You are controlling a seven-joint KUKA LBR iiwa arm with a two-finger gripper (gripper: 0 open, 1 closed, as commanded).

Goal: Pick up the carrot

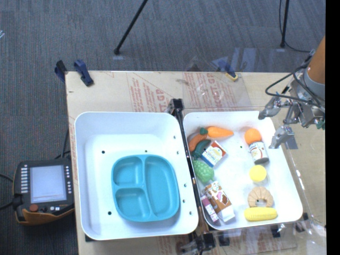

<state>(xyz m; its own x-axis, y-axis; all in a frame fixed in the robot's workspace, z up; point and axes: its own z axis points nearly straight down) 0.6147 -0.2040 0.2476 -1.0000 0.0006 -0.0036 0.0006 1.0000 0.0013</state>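
Note:
The carrot (220, 133), orange with a green stub at its left end, lies on its side at the back of the right bin (295, 187). My gripper (275, 125) hovers over the bin's back right corner, well to the right of the carrot. It is open, and nothing is between its fingers (282, 137). The orange ball (253, 136) sits between the gripper and the carrot.
Toy food crowds the right bin: a small can (258, 152), a yellow disc (258, 173), a pastry (260, 196), corn (261, 214), a green bunch (203, 170), two cartons (213, 154) (219, 200). The left bin (87, 142) holds a blue divided plate (144, 187). A pendant (45, 187) lies at far left.

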